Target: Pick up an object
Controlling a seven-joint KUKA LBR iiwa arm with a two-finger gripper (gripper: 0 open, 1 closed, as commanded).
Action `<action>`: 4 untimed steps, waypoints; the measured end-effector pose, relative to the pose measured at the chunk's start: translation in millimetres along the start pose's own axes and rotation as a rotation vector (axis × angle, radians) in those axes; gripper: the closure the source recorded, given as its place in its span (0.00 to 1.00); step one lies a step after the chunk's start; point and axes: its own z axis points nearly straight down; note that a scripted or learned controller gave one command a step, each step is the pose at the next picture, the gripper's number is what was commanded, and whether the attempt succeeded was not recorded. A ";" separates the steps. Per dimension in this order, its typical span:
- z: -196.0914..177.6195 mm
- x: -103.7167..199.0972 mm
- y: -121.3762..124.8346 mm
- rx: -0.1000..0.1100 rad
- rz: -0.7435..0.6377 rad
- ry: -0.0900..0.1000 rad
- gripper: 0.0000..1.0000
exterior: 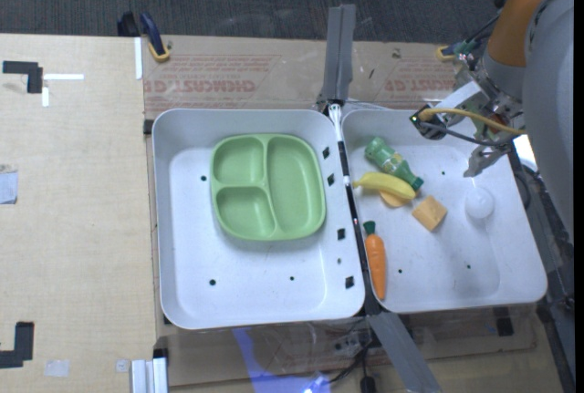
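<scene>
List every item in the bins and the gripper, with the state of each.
green plate: upright, flat in the left bin, compartments bare.
green bottle: lying on its side, right bin.
banana: lying flat, touching the bottle.
tan block: resting apart from the banana.
carrot: lying along the right bin's left wall.
gripper: above the right bin, holding nothing.

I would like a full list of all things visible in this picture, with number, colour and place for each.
left bin: 1, white, left half of the bench
right bin: 1, white, beside the left bin
divided plate: 1, light green, in the left bin
bottle: 1, green, right bin, upper left
banana: 1, yellow, just below the bottle
block: 1, tan, right of the banana
carrot: 1, orange, right bin, left edge
white object: 1, right bin, shape unclear
arm: 1, grey and orange, upper right
gripper: 1, over the right bin
</scene>
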 end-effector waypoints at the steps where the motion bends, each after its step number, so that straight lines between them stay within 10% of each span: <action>1: 36.0 -18.2 24.5 0.001 -0.078 0.000 0.00; 3: 16.9 11.4 43.5 0.000 -0.165 0.001 0.00; 4: 74.1 -49.5 39.0 0.001 -0.154 0.002 0.00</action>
